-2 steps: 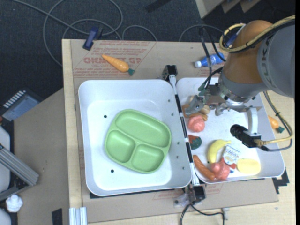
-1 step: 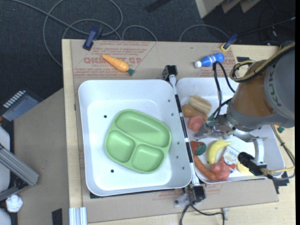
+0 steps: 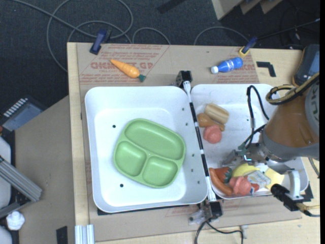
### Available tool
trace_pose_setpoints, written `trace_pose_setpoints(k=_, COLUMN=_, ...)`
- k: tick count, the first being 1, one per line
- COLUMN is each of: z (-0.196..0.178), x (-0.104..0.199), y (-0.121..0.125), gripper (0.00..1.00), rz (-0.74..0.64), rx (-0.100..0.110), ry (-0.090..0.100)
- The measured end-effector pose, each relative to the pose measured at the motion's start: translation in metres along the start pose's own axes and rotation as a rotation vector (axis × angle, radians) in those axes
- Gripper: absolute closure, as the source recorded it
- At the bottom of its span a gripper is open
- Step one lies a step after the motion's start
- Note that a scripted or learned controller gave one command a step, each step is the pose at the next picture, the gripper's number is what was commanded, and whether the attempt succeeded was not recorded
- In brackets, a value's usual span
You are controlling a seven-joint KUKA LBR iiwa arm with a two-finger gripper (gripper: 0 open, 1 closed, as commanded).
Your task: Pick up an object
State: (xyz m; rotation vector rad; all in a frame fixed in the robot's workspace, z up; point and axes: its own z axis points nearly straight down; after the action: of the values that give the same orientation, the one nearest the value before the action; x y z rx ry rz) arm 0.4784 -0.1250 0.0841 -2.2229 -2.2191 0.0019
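Right bin (image 3: pixel 231 94): toy foods heaped at near corner (image 3: pixel 238 179), hot dog (image 3: pixel 213 115) and pink piece (image 3: pixel 213 134) farther back, gripper (image 3: pixel 249 159) over the heap, jaws' state indeterminable; left bin (image 3: pixel 101 103): green divided plate (image 3: pixel 148 153).

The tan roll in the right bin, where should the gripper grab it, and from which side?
Grip the tan roll across its short width at mid-length, coming from above. It lies flat and slanted, top exposed; a brown piece touches its lower left end, so the middle looks clearest.
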Motion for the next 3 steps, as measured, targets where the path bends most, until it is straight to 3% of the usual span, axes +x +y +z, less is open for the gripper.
trace_pose_setpoints(k=1, z=-0.001, x=-0.070, y=0.094, gripper=0.00, rz=-0.002, rx=-0.002, ry=0.000)
trace_pose_setpoints(k=2, z=-0.001, x=-0.003, y=0.158, gripper=0.00, rz=-0.004, rx=-0.004, ry=0.001)
trace_pose_setpoints(k=3, z=0.000, x=0.031, y=0.116, gripper=0.00, rz=-0.003, rx=-0.001, ry=0.001)
